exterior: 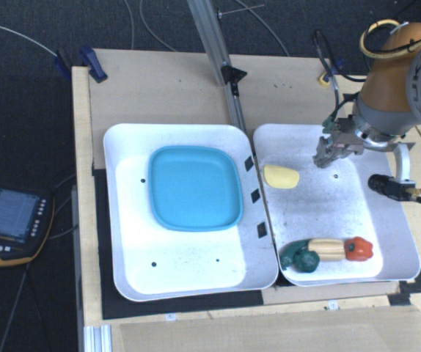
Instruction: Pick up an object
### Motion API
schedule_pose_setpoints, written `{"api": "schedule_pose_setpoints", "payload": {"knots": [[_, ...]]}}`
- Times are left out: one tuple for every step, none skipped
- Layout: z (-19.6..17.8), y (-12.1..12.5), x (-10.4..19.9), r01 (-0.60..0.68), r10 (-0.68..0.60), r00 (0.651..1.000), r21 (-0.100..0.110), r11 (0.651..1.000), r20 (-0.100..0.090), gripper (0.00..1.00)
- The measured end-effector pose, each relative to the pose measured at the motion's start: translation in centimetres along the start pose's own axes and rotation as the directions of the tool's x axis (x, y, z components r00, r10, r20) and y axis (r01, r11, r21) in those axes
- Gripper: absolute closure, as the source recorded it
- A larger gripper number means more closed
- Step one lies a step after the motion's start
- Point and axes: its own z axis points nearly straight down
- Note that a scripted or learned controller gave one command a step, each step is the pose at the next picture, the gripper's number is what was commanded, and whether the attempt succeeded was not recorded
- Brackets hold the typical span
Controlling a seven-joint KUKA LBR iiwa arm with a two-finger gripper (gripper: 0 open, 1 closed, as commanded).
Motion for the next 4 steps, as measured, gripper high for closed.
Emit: {"api": "schedule_pose_setpoints", "payload": {"knots": [[-5.1, 1.0, 0.5, 0.0, 0.0, 1.0, -0.001, 1.0, 0.0, 1.0], [-10.7, 2.0, 0.1, -0.001, 0.001, 1.0, -0.001, 1.0, 0.001, 1.0], [-9.3, 1.4, 5.4, 0.003, -0.003, 1.0, 0.005, 1.0, -0.002, 1.0], [-8.7, 1.4, 11.2, 0.004, -0.004, 1.0, 0.005, 1.0, -0.002, 1.0]]}}
